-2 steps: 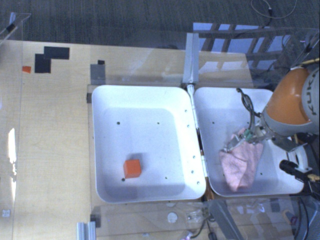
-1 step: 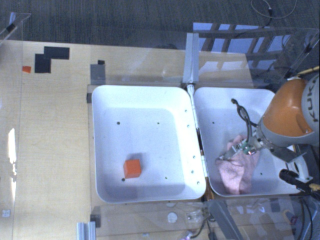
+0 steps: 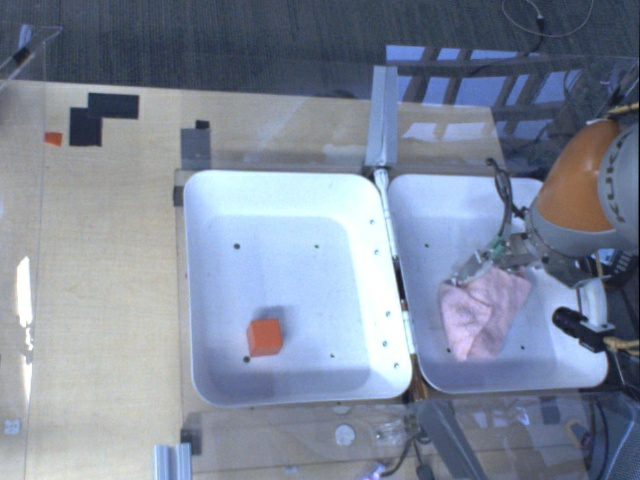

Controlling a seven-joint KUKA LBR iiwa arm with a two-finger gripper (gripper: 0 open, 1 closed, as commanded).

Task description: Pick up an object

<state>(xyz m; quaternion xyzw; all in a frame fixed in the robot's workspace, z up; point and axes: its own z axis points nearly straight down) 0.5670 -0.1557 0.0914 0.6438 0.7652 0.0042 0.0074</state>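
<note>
Two white bins (image 3: 200, 298) are seen on the worktop; a soft, light pink cloth (image 3: 482, 310) lies crumpled in the right one, best pinched at a raised fold. End effector (image 3: 508, 252) state cannot be told.

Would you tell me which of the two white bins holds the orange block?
The left bin holds the orange block, near its front. The right bin holds a pink cloth instead.

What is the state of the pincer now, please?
Pincer: over the pink cloth in the right bin; state cannot be told.
</note>
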